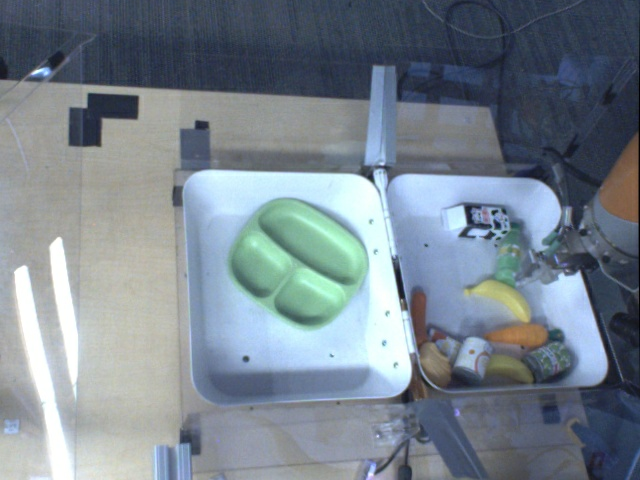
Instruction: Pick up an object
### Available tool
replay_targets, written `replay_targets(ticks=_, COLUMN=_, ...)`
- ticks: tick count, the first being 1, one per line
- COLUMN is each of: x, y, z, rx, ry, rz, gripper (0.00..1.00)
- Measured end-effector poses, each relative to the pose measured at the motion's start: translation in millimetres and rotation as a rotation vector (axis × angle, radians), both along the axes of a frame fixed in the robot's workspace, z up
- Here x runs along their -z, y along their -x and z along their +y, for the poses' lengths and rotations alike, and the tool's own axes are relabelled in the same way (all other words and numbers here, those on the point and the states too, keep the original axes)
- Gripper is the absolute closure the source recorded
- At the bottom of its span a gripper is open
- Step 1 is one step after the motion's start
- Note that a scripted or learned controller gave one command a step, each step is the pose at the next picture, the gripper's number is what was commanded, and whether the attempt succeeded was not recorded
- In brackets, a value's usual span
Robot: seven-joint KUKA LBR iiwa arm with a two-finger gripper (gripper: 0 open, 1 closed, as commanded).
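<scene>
Although the task names no particular object, the one nearest the gripper (552,261) is the small green bottle (509,255), which lies just to the gripper's left in the camera view, near the right wall of the right bin (440,190). Its long axis runs roughly up and down the picture, tilted a little, so it lies across the line of the arm's reach from the right. Whether the jaws stand wide or narrow I cannot tell, since the metal parts at the wrist blur together at the bin's edge, and nothing is visibly between them. Just below the bottle lies a yellow banana (500,297), curved, smooth and likely toy plastic, its length running left to right. Lower still is an orange carrot (518,335), tapered and also lying sideways. A white carton with dark print (477,218) sits toward the bin's far side, boxy and flat-faced. Along the near wall crowd a small can (472,358), a dark-labelled jar (548,360) and a reddish sausage-like piece (418,311). The left bin (200,298) holds a pale green divided plate (298,261), glossy, with three hollows. Both bins rest on a light wooden desk (100,298).
</scene>
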State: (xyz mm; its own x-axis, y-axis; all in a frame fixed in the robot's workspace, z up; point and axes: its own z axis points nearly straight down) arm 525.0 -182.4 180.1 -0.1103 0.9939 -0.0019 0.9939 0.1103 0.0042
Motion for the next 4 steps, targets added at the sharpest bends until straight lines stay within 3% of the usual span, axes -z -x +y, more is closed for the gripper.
replay_targets(ticks=1, x=-0.1, y=-0.1, z=0.0, rx=0.0, ry=0.0, rz=-0.001, gripper=0.0)
replay_targets(ticks=2, x=85.8, y=31.0, z=-14.4, rx=0.078, ry=-0.009, rz=0.0, gripper=0.0)
replay_targets(ticks=3, x=73.9, y=28.8, z=-16.5, rx=0.078, ry=-0.003, rz=-0.008, gripper=1.0)
replay_targets(ticks=4, x=-8.7, y=-57.1, z=44.1, rx=0.2, ry=-0.001, rz=-0.002, gripper=1.0)
